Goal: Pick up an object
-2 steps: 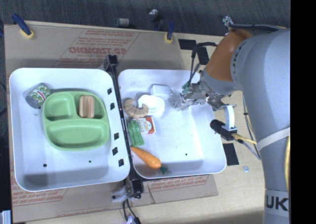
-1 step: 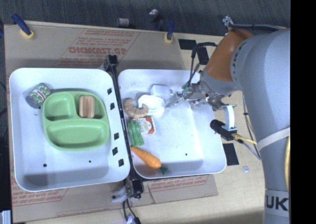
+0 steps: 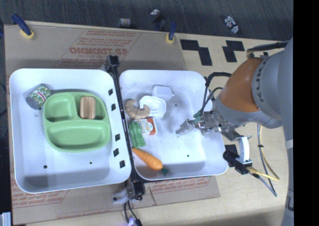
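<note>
My gripper (image 3: 185,126) hangs over the right part of the right bin (image 3: 199,162), above bare white floor, and points left. Nothing lies under it. To its left are a white cup (image 3: 154,105) on its side, a tan lump (image 3: 133,109), a small printed packet (image 3: 147,127), a green wrapper (image 3: 136,135) and an orange carrot (image 3: 148,159) near the front wall. The nearest of these, the packet, lies about a hand's width from the gripper.
The left bin (image 3: 25,170) holds a green divided plate (image 3: 75,135) with a tan block (image 3: 87,107) in its upper compartment, and a small can (image 3: 39,95) at the back left. A black divider (image 3: 117,115) joins the bins. Cables (image 3: 264,165) trail on the cardboard at the right.
</note>
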`<state>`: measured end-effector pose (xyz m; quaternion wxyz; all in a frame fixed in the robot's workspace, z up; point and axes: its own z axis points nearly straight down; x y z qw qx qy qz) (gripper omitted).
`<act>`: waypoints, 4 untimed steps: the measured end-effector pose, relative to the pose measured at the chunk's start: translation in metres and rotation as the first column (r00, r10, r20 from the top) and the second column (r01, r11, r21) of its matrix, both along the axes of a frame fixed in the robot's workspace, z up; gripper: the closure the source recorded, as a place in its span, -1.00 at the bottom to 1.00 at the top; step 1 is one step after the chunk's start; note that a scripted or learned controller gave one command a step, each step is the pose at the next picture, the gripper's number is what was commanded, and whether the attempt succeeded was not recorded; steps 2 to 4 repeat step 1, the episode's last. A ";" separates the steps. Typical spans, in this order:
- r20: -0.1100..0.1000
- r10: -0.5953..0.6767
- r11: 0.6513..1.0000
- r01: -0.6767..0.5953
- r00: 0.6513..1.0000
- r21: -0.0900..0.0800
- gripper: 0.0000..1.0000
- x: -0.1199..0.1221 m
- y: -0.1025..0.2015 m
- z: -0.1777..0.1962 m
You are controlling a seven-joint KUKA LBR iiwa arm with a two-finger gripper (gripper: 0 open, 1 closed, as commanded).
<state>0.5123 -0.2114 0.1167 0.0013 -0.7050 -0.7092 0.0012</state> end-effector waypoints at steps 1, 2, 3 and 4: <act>0.001 0.000 1.000 0.000 1.000 0.001 -1.00 0.070 0.001 -0.025; 0.001 0.000 1.000 0.000 1.000 0.001 -1.00 0.070 0.001 -0.025; 0.001 0.000 1.000 0.000 1.000 0.001 -1.00 0.070 0.001 -0.025; 0.001 0.000 1.000 0.000 1.000 0.001 -1.00 0.070 0.001 -0.025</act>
